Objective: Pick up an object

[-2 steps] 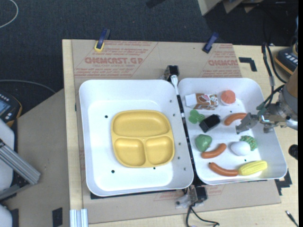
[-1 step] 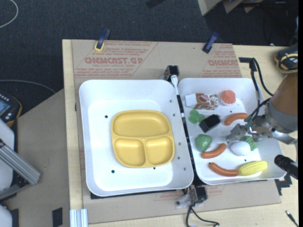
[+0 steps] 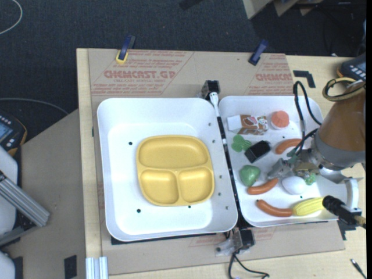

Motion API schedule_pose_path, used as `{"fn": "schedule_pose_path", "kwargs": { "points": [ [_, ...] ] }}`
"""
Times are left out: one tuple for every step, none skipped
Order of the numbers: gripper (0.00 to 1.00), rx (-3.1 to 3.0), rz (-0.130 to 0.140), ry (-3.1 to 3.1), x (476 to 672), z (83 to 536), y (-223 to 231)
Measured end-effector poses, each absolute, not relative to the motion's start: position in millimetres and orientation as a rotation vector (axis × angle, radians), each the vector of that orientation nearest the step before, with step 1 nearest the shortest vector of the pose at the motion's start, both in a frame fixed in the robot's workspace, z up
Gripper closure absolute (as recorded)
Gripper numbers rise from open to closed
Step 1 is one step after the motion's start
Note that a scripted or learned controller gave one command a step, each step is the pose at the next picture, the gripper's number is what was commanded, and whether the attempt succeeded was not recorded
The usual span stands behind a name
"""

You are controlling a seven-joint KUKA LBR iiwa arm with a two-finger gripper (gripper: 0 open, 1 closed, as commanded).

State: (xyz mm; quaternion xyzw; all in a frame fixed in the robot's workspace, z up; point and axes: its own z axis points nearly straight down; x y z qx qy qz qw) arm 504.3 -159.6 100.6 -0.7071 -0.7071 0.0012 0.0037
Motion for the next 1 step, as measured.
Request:
{"fn": "schedule_pose_path", "kwargs": {
  "points": [
    [0.0,-2.218,0.002,-2.218,503.8,83.4,-158.8]
  ]
}}
